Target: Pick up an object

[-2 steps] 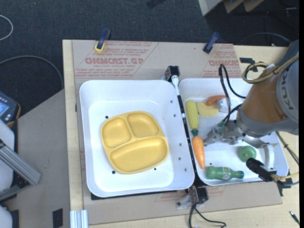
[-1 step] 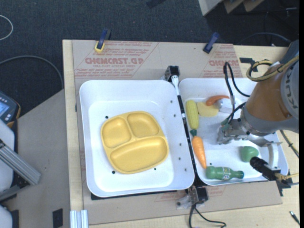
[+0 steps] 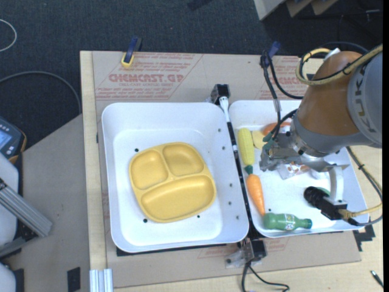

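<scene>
In the right bin (image 3: 243, 109), a yellow corn cob (image 3: 246, 146) lies along the left wall. An orange carrot (image 3: 255, 191) lies just below it, and a green bottle (image 3: 287, 222) rests on its side near the front wall. Another small orange item (image 3: 270, 128) peeks out beside the arm at the back. My gripper (image 3: 275, 158) is low in the bin's middle, just right of the corn and above the carrot. The wrist hides what lies under it. A small red and white piece (image 3: 298, 170) shows beside the gripper.
The left bin (image 3: 115, 181) holds a yellow divided plate (image 3: 172, 181). A black divider clip (image 3: 220, 92) sits at the back between the bins. Both bins rest on a cardboard sheet (image 3: 152, 72) with a yellow and blue clamp (image 3: 129, 52) at its back edge.
</scene>
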Motion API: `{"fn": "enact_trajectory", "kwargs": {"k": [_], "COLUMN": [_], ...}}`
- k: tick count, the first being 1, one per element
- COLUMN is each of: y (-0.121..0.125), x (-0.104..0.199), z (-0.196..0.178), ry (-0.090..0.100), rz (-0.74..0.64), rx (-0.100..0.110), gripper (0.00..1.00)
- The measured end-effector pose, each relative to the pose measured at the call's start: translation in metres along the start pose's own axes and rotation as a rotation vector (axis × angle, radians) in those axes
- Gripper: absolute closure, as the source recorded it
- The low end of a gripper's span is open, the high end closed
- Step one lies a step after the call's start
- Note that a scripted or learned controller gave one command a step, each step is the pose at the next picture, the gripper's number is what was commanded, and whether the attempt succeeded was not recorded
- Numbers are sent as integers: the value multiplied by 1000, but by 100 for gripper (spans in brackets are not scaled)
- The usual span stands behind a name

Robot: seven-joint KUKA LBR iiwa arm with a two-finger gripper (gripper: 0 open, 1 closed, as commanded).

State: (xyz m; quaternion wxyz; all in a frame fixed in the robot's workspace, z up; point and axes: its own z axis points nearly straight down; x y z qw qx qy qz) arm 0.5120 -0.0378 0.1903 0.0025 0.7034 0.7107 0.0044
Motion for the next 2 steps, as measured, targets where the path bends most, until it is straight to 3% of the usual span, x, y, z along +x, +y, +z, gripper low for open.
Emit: {"fn": "enact_trajectory", "kwargs": {"k": [1, 2], "y": [-32, -30], "x": [55, 95], "z": [-58, -130], "ry": [-1, 0], "rz": [3, 4], "rx": [5, 1], "gripper": [100, 100]}}
